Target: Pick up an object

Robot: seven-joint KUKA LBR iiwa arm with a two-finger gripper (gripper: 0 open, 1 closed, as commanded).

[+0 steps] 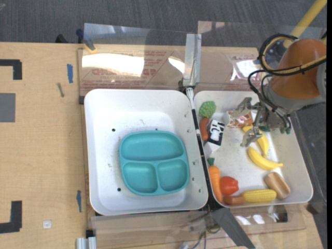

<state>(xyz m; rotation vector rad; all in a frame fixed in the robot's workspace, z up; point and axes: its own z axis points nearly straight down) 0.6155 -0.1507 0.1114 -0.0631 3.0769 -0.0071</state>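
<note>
Pincer (254, 132) sat low in the right bin (303, 170), just above the banana (263, 158); finger state couldn't be told. Teal tray (153, 161) lay in the left bin (98, 139).

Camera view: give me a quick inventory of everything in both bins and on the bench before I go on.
Divided plate: 1, teal, left bin.
Broccoli: 1, green, right bin, far left corner.
Black-and-white card: 1, below the broccoli.
Bananas: 2, yellow, right bin centre.
Carrot: 1, orange, left wall.
Tomato: 1, red, beside the carrot.
Corn: 1, yellow, near edge.
Hot dog: 1, brown, near right corner.
Gripper: 1, grey, over the right bin.
</note>
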